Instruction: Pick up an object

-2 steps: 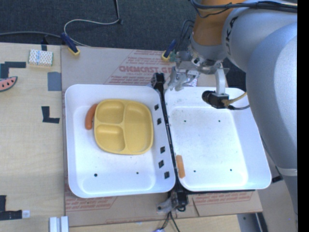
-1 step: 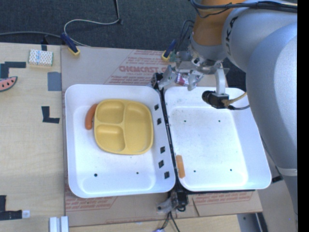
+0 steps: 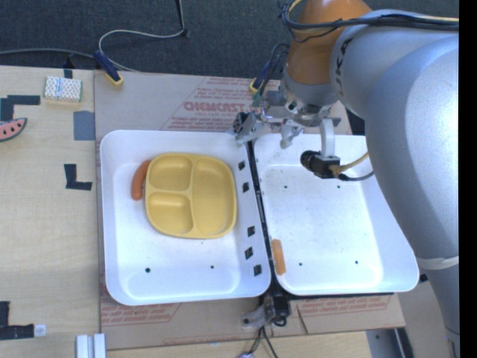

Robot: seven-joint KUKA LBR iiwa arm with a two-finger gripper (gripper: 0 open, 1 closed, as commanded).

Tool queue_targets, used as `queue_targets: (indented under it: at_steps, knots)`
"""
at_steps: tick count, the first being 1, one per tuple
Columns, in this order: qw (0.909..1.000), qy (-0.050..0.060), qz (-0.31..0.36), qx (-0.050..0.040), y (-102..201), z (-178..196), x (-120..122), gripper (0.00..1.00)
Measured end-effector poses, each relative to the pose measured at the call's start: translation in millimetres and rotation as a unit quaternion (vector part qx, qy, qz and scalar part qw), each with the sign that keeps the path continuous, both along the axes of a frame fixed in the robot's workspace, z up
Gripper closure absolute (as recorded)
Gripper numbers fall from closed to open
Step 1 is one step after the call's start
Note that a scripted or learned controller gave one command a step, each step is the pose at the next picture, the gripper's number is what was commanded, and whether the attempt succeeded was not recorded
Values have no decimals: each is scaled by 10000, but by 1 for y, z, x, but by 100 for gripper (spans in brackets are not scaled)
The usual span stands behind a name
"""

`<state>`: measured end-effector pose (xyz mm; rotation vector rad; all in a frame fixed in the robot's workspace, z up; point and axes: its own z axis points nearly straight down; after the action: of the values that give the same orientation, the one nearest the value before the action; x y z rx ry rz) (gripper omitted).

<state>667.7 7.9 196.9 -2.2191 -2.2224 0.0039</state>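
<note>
In the left bin [image 3: 119, 274], an orange sausage [image 3: 138, 180] is pressed against the left edge of a yellow divided plate [image 3: 191, 195]. A second orange piece [image 3: 278, 256] lies by the right bin's [image 3: 373, 271] left wall. The gripper [image 3: 287, 129] is seen over the bins' upper divider; its opening cannot be told.

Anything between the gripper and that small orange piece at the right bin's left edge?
Nothing visible. The gripper sits at the far edge of the right bin; the small orange piece lies near the front, against the left wall, with bare bin floor between. The wall beside it may crowd a grasp.
</note>
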Motion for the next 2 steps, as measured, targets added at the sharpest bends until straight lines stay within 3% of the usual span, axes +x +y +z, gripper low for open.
queue_targets:
  at_steps: [1, 2]
  knots:
    - [10000, -1, 7, -5, 0, 10, 0, 100]
    - [10000, 1, 7, -7, 0, 10, 0, 0]
